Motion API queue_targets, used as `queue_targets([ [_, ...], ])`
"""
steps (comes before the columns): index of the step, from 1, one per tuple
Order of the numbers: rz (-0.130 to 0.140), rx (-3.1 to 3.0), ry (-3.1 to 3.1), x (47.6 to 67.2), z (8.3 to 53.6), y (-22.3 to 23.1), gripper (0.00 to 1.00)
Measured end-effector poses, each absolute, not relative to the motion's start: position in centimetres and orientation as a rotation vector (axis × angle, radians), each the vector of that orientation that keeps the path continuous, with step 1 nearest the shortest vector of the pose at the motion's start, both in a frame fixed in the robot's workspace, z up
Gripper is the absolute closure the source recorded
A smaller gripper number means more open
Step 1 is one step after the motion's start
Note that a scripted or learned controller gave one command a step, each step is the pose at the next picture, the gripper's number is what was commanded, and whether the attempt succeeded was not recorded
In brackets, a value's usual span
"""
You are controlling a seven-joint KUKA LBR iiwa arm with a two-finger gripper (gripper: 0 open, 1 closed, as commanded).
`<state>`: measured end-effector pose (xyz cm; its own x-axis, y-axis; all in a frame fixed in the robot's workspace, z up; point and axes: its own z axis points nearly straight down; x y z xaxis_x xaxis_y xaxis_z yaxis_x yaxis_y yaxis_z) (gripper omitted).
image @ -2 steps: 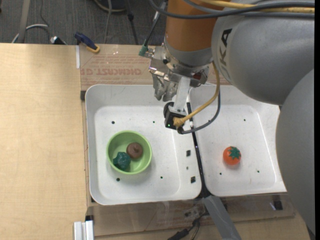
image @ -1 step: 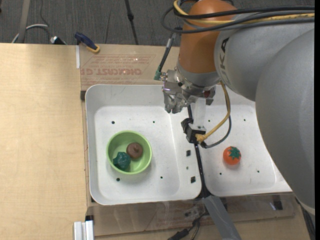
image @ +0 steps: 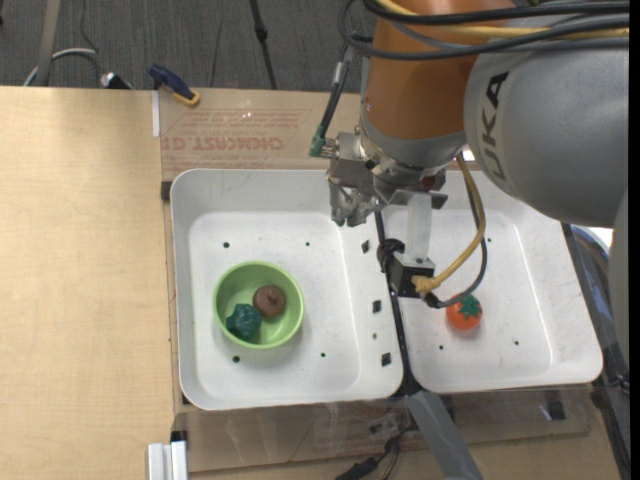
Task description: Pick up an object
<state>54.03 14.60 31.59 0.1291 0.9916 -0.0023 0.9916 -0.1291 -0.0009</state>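
A green bowl [image: 260, 304] with a brown thing [image: 268, 299] and a teal thing [image: 243, 320] is seen in the left bin [image: 200, 368]. An orange toy [image: 464, 313] is seen in the right bin [image: 540, 358].

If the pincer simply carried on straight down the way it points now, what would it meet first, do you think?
Probably the bare white floor of the left bin near the ridge between the bins, since the pincer hangs over that edge; depth is hard to judge. The green bowl lies well aside.
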Motion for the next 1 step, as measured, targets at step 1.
queue_targets([
  [1, -0.004, 2.36, 2.073, 54.02, 31.58, 14.59, 0.0],
])
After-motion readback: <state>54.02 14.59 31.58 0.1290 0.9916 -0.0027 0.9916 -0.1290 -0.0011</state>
